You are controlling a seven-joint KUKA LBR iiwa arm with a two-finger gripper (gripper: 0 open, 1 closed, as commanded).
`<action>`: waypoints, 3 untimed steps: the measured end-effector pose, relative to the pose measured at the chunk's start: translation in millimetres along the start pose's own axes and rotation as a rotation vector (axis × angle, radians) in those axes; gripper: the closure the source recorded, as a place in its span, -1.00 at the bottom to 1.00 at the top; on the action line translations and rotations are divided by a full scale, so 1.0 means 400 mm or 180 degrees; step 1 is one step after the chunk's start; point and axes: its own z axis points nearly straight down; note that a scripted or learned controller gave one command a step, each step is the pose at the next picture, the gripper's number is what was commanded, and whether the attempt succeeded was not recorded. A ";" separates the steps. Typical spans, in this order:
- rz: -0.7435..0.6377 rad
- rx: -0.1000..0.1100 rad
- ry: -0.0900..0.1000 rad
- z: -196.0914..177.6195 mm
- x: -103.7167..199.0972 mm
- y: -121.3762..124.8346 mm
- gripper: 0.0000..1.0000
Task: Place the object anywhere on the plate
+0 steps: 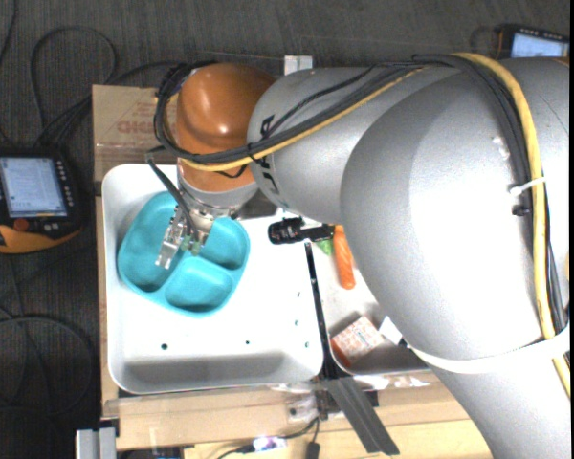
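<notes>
Camera view, from above: the gripper (180,242) hangs low over the turquoise divided plate (184,256), its slim metal fingers (165,251) pointing down into the middle of the plate where the three compartments meet. Something small and green shows among the fingers, but whether it is a held object or part of the tool, and how far apart the fingers stand, cannot be told from this slant. The plate lies tilted in the upper left part of the left white bin (210,352), close to that bin's far left corner.

Above the plate rises the wrist with its orange band (215,113), and from there the grey arm (440,218) spreads to the right, covering most of the right bin (359,299). On the bare strip of the right bin, right of the plate, lie an orange carrot-like piece (344,261), a bit of green just beside it, and a small printed box (356,338) nearer the front. Left of the plate, off the bench, a handheld control pendant (24,199) with a lit screen rests on the dark floor.
</notes>
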 end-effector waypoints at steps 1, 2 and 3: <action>0.0558 0.0003 0.0015 -0.028 0.285 -0.081 1.00; 0.0560 0.0005 0.0016 -0.028 0.284 -0.081 -1.00; 0.0273 -0.0003 0.0000 -0.219 0.103 -0.059 -1.00</action>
